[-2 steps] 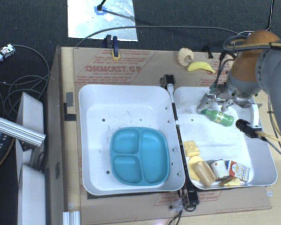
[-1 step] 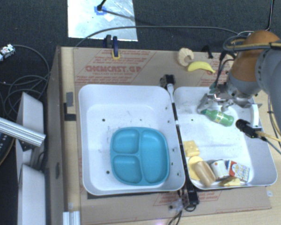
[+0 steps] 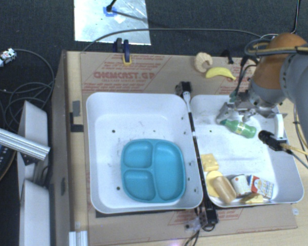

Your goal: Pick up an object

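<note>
Two shallow bins of smooth, slightly glossy white plastic, the left bin (image 3: 100, 137) and right bin (image 3: 287, 173), sit on a matt brown cardboard sheet (image 3: 138, 73) printed in red. In the left bin lies a divided plate (image 3: 153, 169) of smooth, satiny blue plastic. Beyond the cardboard, a shiny, crinkled foil sheet (image 3: 112, 13) lies on dark, rough carpet (image 3: 25, 14). The arm (image 3: 285, 68) looks like smooth grey and orange plastic.

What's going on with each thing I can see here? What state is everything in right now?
Gripper: low in the right bin, right over the green bottle.
Green bottle: lying on its side under the gripper.
Blue divided plate: flat in the left bin, right way up.
Banana: lying on the cardboard behind the bins.
Small carton: lying flat near the right bin's front edge.
</note>
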You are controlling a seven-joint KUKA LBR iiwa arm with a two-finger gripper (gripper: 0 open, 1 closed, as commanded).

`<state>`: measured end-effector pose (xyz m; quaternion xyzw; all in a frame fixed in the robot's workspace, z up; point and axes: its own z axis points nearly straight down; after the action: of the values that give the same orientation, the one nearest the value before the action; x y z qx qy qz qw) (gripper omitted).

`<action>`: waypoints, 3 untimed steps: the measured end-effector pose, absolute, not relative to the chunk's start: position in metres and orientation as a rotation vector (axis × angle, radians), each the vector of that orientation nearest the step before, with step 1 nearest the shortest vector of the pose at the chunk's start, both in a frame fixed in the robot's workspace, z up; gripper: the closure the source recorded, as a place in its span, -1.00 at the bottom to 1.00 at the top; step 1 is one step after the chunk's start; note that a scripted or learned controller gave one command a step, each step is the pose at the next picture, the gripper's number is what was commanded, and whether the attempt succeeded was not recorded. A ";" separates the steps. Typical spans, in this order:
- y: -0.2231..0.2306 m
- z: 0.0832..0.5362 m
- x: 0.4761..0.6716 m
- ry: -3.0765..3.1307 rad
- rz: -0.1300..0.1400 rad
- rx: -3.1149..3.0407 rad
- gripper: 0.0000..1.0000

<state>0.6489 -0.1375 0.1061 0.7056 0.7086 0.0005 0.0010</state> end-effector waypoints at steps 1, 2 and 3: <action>-0.123 0.085 0.656 2.226 0.002 2.215 -1.00; -0.123 0.096 0.657 2.225 0.005 2.210 1.00; -0.124 0.096 0.657 2.225 0.005 2.210 -1.00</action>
<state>0.6569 -0.1235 0.0962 0.7047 0.7095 0.0016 0.0026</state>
